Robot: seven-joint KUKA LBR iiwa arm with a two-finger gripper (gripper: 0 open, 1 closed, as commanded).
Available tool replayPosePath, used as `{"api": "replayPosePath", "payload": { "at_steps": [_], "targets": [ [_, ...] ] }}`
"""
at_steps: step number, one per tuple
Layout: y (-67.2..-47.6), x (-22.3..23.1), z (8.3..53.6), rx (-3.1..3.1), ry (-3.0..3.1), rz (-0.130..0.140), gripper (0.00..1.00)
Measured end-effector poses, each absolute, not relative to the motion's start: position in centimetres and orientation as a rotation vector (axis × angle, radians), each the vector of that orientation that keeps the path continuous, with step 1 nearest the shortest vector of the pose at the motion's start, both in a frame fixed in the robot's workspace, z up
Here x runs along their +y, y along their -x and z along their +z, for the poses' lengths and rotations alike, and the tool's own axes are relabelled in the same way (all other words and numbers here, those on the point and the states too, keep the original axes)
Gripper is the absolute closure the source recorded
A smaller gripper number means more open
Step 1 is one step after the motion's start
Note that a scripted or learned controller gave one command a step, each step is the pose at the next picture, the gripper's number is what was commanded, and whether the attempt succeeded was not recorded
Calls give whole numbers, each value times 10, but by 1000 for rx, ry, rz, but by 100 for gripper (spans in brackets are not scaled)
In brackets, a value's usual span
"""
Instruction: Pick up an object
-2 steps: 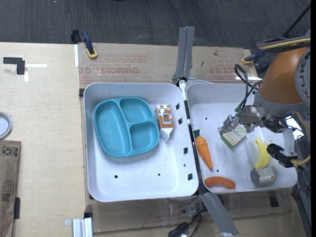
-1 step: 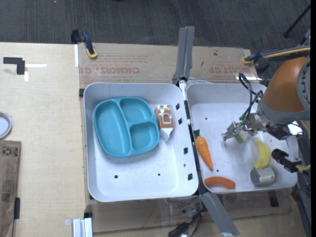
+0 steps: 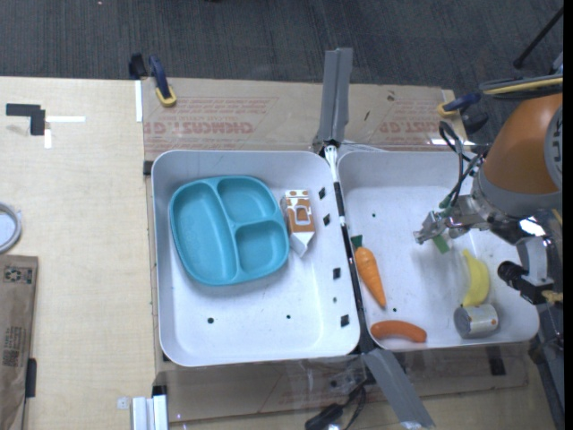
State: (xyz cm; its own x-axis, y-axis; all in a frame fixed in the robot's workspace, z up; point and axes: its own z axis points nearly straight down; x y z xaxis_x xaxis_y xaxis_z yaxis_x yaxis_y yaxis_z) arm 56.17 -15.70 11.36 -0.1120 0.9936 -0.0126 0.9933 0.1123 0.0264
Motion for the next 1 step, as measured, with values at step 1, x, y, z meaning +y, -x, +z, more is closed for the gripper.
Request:
{"api": "replayPosePath", "payload": {
  "at_steps": [1],
  "targets": [
    [-567, -74, 212, 2345, -2091, -3, 100]
  ]
}}
